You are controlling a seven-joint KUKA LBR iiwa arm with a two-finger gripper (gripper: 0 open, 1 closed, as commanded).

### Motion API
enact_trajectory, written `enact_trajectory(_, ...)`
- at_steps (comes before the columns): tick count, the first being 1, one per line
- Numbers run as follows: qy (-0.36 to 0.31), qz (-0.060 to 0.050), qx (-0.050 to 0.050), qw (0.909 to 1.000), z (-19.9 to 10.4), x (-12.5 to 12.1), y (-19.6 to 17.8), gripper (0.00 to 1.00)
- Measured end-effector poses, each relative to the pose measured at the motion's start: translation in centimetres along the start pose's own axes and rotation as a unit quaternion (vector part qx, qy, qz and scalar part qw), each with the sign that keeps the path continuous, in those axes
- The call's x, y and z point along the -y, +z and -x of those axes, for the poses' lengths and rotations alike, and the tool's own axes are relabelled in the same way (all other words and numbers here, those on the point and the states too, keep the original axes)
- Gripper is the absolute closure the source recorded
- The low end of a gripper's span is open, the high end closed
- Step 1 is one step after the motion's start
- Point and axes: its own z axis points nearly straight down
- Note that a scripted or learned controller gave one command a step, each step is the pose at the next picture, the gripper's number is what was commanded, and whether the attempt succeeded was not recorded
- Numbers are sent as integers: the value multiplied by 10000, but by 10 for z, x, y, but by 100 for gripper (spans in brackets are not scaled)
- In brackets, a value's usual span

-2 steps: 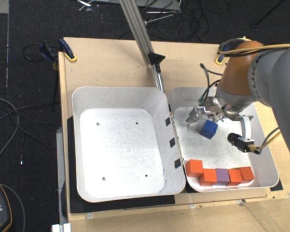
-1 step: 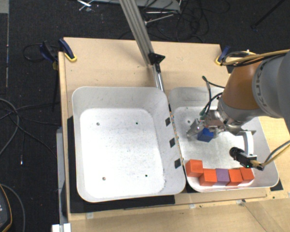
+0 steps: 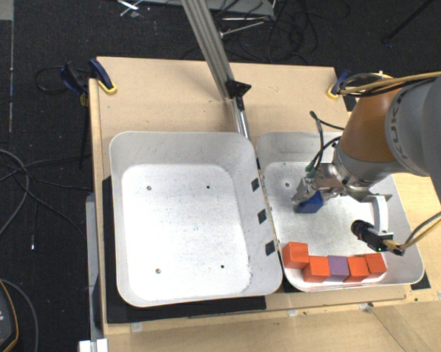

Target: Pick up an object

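Tool [image 3: 308, 195] looks clamped on the blue block [image 3: 310, 202], low over the right bin [image 3: 407, 218]. Grip seems near one edge, so I'd guess it could slip out on lifting.

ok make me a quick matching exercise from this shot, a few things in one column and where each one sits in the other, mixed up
Things:
1. blue block
2. purple block
3. left bin
4. gripper

Places:
A. at the right bin's near edge, in a row between orange blocks
B. beside the right bin, on the side away from the arm
C. over the middle of the right bin, right at the blue block
D. on the right bin's floor, under the gripper

Pairs: 1-D, 2-A, 3-B, 4-C
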Motion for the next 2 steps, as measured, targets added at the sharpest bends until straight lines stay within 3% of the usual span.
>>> enact_trajectory(1, -54, 36, -15, 10000, -73, -12, -95, 100)
enact_trajectory(2, -60, 10, -22, 10000, -147, -69, -96, 100)
